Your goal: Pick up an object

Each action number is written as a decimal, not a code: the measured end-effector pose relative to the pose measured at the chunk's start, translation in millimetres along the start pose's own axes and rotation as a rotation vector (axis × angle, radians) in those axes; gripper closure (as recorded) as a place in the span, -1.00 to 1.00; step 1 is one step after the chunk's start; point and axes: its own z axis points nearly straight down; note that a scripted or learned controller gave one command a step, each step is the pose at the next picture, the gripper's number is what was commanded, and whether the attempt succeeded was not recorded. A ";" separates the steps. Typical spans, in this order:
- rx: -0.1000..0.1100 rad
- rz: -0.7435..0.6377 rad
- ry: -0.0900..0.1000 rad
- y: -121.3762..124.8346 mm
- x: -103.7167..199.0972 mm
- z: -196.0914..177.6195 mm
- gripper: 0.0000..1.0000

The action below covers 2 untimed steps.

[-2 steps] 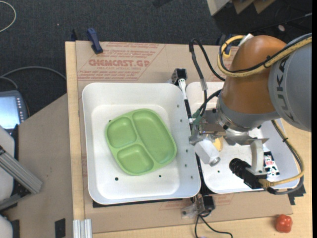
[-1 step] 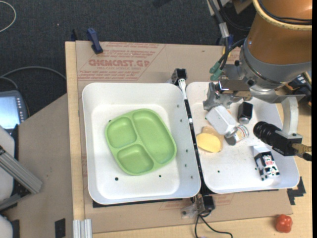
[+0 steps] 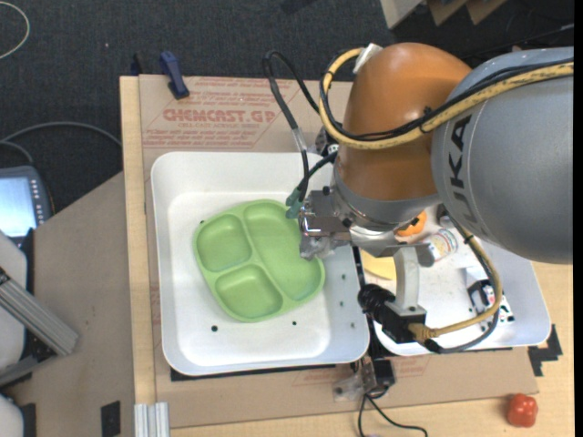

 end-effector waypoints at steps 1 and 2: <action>-0.035 0.002 0.009 33.9 32.4 -218.9 1.00; 0.000 0.000 -0.003 19.2 87.6 -83.1 1.00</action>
